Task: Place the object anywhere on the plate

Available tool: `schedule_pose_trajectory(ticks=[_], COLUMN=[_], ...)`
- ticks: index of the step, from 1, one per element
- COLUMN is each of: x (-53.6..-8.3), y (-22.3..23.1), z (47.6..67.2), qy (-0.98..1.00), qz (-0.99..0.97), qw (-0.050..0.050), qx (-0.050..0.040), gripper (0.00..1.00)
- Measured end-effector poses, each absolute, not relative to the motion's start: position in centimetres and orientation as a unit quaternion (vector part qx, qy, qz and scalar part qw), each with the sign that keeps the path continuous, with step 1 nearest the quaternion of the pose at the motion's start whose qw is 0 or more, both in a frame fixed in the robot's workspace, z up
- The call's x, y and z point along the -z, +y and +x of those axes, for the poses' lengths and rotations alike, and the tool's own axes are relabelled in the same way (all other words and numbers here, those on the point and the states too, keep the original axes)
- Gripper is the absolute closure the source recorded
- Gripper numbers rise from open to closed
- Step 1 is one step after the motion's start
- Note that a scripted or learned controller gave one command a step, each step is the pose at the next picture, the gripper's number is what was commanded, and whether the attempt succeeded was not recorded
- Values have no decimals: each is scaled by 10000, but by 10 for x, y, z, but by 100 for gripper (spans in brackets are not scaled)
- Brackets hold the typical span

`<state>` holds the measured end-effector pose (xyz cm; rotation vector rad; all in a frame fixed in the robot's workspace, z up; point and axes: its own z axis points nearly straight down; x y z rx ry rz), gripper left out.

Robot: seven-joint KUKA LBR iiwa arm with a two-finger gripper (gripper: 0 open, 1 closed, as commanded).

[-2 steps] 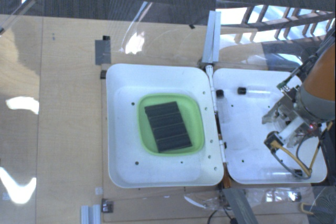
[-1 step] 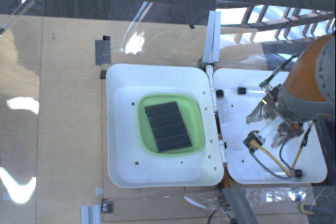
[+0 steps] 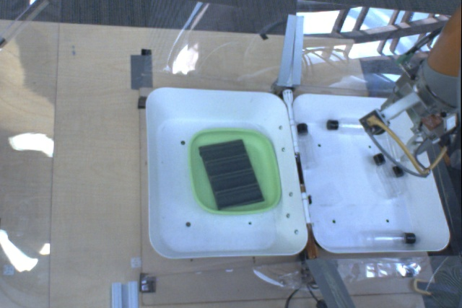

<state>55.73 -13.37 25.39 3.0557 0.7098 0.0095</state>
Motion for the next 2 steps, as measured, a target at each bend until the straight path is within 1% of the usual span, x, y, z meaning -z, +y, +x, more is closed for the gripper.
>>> schedule_pose_trajectory(ticks=[1,2], x=[-285,-281], y=[-178,-194], z=[544,525], qy=[2205,1771], qz=[9754,9842], qw=[28,24], qx=[-30,-22], gripper=[0,0])
